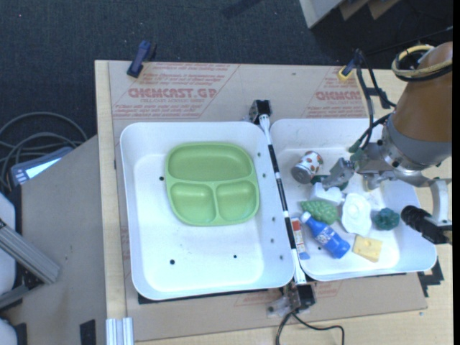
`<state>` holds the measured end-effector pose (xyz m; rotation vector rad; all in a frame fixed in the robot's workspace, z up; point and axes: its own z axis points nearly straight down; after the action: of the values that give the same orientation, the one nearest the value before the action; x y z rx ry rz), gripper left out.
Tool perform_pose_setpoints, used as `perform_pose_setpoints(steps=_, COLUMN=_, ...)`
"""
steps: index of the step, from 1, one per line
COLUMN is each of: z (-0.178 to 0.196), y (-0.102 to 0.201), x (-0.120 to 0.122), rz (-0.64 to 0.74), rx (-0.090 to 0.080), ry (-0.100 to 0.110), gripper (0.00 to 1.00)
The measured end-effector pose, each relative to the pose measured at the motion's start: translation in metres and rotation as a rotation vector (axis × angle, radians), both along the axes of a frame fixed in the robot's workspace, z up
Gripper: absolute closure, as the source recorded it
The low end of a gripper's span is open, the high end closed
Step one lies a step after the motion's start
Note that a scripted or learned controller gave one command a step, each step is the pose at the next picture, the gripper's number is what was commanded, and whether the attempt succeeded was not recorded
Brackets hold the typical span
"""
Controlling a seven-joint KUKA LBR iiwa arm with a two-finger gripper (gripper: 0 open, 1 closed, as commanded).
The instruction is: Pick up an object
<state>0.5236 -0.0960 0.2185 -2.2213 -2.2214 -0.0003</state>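
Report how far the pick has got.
Done: the gripper has reached into the right bin, above the cluster of small objects. In hand: nothing shows between its parts; the blue bottle, yellow block and round cup lie in the bin. Left: grasp one and lift.

Your bench (108, 192) carries two white bins side by side. The right bin (345, 268) sits directly beneath the gripper (343, 172); the left bin (144, 264) lies well off to its left. Printed brown board (187, 92) shows beyond both bins.
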Motion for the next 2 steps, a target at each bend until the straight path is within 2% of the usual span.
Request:
perform_pose_setpoints(steps=1, z=-0.1340, y=-0.0050, x=0.0146, rz=-0.001, rx=0.000, ry=-0.001, gripper=0.00)
perform_pose_setpoints(steps=2, z=-0.1243, y=-0.0049, x=0.0148, rz=-0.003, rx=-0.001, ry=-0.002, gripper=1.00)
